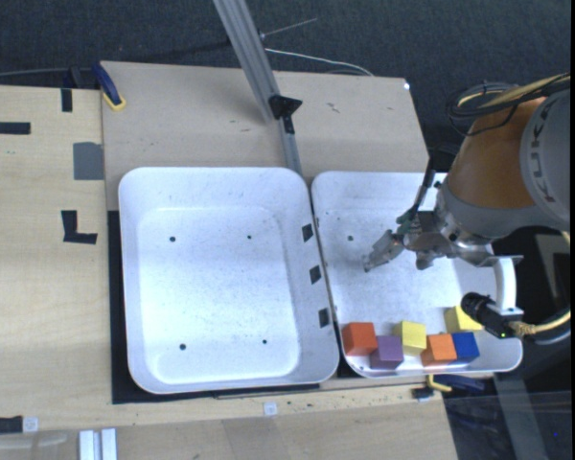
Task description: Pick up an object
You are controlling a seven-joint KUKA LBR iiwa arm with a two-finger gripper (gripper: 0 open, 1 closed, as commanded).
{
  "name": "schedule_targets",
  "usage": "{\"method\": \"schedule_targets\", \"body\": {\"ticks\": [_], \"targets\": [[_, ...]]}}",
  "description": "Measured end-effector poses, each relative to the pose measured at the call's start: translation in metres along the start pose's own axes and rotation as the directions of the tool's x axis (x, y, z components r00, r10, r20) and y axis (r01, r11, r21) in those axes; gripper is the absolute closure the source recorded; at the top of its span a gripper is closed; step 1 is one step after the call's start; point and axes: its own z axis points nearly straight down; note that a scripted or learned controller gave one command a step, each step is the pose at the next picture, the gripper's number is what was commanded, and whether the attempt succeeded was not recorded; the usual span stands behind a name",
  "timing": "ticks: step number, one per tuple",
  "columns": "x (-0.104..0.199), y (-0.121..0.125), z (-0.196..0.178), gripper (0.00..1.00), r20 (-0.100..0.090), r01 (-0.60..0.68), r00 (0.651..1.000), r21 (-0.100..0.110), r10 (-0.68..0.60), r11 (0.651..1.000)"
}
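The arm (pixel 503 166) enters from the right and holds the gripper (pixel 376 258) above the floor of the right bin (pixel 364 199), near that bin's centre. The fingers (pixel 381 252) point toward the bin's left wall. They appear close together with nothing between them, though the view is too small to confirm the gap.

The blocks lie in a row along the right bin's near wall, well apart from the gripper:
- orange block (pixel 359 337), nearest the bin's left corner;
- purple block (pixel 390 350), touching it;
- yellow block (pixel 414 335);
- second orange block (pixel 441 348);
- blue block (pixel 466 346);
- second yellow block (pixel 460 318), partly hidden by the arm.

The left bin (pixel 139 286) adjoins the right bin's left wall.
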Motion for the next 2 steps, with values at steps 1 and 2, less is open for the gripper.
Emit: {"method": "schedule_targets", "body": {"ticks": [1, 2], "targets": [[-0.031, -0.001, -0.017, 0.00, 0.001, -0.002, 1.000, -0.002, 0.002, 1.000], [0.007, 0.033, 0.009, 0.00, 0.001, 0.004, 1.000, 0.000, -0.004, 1.000]]}}
